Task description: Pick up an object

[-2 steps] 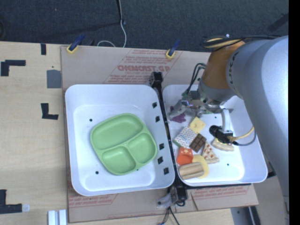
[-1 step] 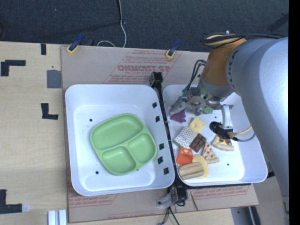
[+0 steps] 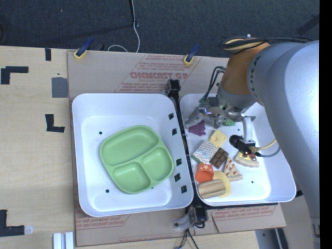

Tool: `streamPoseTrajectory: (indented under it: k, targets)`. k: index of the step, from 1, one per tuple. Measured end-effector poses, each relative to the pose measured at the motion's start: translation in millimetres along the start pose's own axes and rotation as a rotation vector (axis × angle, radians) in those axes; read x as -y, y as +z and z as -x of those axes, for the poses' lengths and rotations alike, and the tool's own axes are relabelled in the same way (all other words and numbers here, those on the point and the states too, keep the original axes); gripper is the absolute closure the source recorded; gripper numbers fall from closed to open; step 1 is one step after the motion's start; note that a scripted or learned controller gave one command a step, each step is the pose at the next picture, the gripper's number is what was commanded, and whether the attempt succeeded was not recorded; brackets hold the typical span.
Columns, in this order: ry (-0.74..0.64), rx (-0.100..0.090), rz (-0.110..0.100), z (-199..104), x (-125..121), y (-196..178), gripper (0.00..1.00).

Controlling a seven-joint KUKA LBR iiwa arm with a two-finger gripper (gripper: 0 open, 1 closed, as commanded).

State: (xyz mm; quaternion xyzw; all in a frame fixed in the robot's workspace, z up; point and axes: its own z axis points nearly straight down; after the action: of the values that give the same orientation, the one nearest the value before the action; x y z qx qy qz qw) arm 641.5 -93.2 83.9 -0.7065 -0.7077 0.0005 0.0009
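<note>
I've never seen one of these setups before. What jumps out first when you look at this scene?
The big grey arm with its orange band comes in from the right and bends over the right bin, its gripper low above a cluster of small toy foods. In the left bin lies a bright green divided plate, with nothing on it.

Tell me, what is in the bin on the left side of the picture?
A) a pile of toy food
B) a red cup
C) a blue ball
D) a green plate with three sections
D, because the green plate with its three sections lies in the left bin, while the toy food is heaped in the right bin.
</note>
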Motion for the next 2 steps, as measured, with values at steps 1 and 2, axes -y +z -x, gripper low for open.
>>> streamPoseTrajectory:
  k: [1, 2]
  targets:
    - [-0.002, 0.001, 0.001, 5.2, -25.9, -0.3, 0.00]
    - [0.001, 0.002, 0.000, 17.1, 3.0, -0.4, 0.00]
